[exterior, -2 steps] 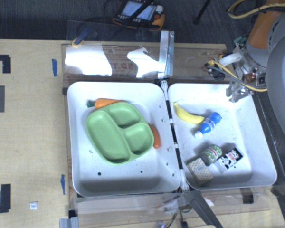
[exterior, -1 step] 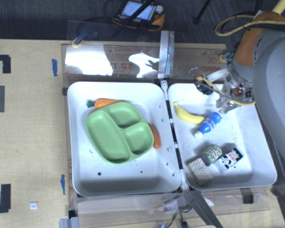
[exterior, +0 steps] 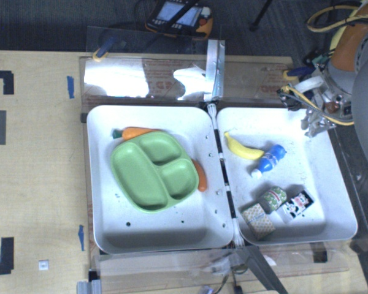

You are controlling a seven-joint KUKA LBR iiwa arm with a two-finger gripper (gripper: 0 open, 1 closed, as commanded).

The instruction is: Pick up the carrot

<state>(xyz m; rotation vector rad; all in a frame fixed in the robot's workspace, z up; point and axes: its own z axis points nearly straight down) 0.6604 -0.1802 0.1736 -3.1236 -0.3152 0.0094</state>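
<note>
Camera view: green plate (exterior: 153,171) hides most of carrot (exterior: 137,133).

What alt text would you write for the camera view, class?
A carrot lies mostly hidden under a green divided plate in the left bin. The right bin holds a banana, a blue bottle and small packages.

Pale wooden bench (exterior: 37,182); dark floor (exterior: 61,11), possibly carpet
</note>
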